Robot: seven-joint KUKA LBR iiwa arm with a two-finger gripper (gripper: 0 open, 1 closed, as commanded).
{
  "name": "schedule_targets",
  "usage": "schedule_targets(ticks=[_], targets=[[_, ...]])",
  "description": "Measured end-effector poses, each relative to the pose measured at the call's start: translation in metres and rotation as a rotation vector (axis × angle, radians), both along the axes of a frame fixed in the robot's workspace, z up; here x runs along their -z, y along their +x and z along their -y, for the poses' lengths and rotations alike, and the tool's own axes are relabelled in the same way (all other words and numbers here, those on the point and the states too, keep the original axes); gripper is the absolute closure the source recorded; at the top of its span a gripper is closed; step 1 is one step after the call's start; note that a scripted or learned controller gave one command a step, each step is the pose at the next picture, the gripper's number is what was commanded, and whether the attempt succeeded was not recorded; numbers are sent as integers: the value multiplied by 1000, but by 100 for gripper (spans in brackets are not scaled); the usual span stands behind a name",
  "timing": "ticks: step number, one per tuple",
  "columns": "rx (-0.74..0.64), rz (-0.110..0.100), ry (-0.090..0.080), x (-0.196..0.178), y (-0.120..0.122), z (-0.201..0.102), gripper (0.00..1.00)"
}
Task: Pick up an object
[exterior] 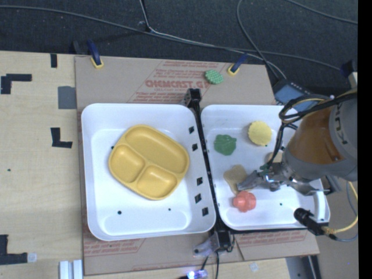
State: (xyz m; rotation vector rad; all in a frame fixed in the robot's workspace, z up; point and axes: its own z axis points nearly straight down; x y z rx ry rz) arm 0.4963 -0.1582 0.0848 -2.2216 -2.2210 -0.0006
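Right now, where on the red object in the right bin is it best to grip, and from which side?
Take the red object across its rounded middle, coming straight down from above. It looks small and lumpy with no handle, and the bin's near wall sits close below it. The hand is already just above it, beside the tan object.

yellow divided plate (149, 160) lying in left bin (93, 173); in right bin (229, 116), green lump (225, 144), yellow ball (260, 132), tan piece (235, 174), red ball (244, 201); gripper (247, 183) low between tan piece and red ball.
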Motion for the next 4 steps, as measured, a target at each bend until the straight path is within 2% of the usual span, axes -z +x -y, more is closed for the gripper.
schedule_targets(ticks=[1,3,4], targets=[[-3,7,3,-14,3,-2,100],[-2,6,-3,-139,4,-2,100],[-3,4,-2,-184,4,-10,100]])
